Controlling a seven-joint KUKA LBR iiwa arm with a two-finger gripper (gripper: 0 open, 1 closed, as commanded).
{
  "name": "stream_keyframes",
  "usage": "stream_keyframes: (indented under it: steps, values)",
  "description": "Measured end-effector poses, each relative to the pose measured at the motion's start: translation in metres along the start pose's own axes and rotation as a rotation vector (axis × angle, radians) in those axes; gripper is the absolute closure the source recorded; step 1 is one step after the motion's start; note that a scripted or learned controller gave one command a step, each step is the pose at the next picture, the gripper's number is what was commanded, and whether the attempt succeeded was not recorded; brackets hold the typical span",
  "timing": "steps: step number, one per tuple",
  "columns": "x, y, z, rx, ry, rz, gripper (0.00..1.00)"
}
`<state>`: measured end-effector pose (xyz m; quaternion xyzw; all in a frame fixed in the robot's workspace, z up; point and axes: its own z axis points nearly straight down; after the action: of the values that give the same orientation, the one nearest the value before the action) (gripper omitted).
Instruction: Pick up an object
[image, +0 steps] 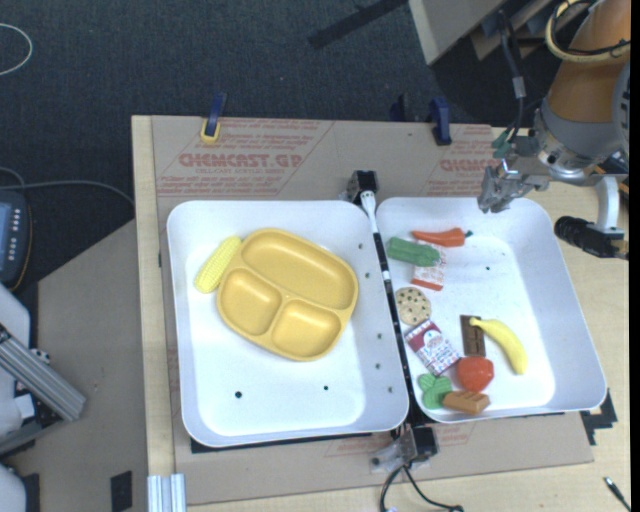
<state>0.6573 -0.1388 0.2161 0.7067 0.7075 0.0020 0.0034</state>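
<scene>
My gripper hangs over the far edge of the right bin, its tips close together with nothing seen between them. An orange carrot lies just to its lower left, next to a green pickle. Nearer the front of this bin lie a cookie, a red and white carton, a brown bar, a banana, a tomato, a green piece and a hot dog.
The left bin holds a yellow divided plate and a corn cob at its far left. A black divider strip runs between the bins. Blue and yellow clamps grip the cardboard's far edge.
</scene>
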Motion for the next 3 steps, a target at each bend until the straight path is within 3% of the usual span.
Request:
stream_keyframes:
  steps: [1, 3]
  values:
    - [0.0, 0.001, -0.01, 0.003, 0.001, 0.0, 1.0]
    - [0.088, -0.058, -0.015, 0.011, 0.004, -0.002, 1.0]
